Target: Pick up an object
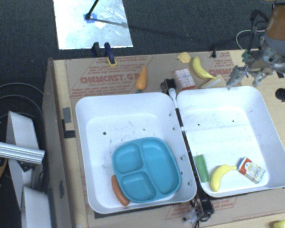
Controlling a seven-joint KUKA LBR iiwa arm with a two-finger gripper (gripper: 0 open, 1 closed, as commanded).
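Note:
My gripper [246, 77] hangs over the far right rim of the right bin [222, 106], its fingers spread open with nothing between them. In that bin, near the front, lie a yellow banana [221, 174], a green block [201, 168] against the left wall, and a small red and white packet [251, 169]. All three are far in front of the gripper. The left bin [127, 112] holds a blue divided plate [145, 168] and an orange sausage [119, 190] beside the plate's front left edge.
Behind the bins on the cardboard lie a carrot [141, 78], a second banana [201, 69], a small pinkish box [184, 78] and a blue clamp [109, 51]. A metal sheet [93, 20] lies on the floor beyond.

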